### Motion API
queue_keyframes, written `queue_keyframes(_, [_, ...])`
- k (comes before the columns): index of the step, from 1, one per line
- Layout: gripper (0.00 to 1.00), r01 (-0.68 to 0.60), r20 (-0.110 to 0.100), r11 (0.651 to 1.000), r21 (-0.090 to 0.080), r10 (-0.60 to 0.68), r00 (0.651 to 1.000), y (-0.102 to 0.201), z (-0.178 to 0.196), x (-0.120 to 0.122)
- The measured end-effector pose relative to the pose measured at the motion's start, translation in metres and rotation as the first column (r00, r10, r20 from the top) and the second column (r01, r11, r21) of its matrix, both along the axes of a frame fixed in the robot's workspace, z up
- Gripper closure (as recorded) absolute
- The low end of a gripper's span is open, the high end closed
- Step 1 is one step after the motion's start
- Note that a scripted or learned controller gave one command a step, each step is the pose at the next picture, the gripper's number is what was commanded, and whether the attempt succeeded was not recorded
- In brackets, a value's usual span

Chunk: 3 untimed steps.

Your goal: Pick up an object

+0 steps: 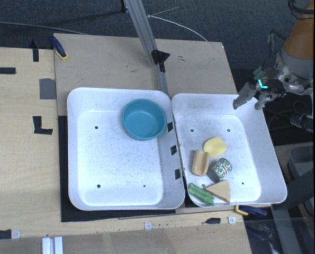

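My gripper [250, 100] hangs over the far right rim of the right bin [263, 136], its two dark fingers spread apart with nothing between them. Well below it, in the near part of that bin, lie a yellow lump [215, 145], a tan cylinder [200, 162], a small green and white can [220, 169], a tan wedge [219, 190] and a green pickle-like piece [200, 193]. A blue bowl [143, 119] sits at the far side of the left bin [93, 157].
A slanted metal pole [146, 36] runs down from the top to the gap between the bins. The wooden bench [19, 142] extends to the left with dark tape marks. The arm's orange band [299, 36] is at the upper right.
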<state>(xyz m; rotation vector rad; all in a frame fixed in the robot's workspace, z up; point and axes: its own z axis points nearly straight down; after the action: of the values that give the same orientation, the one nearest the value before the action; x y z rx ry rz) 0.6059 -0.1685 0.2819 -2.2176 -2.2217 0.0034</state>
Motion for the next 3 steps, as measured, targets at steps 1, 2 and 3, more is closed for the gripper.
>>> queue_keyframes(1, [0.00,0.000,0.002,1.000,0.000,0.000,1.000,0.000,0.001,0.000])
queue_keyframes(2, [0.00,0.001,-0.002,1.000,-0.001,-0.001,1.000,0.000,-0.043,-0.002])
queue_keyframes(3, [0.00,0.000,-0.004,1.000,0.000,0.000,1.000,0.003,-0.106,-0.008])
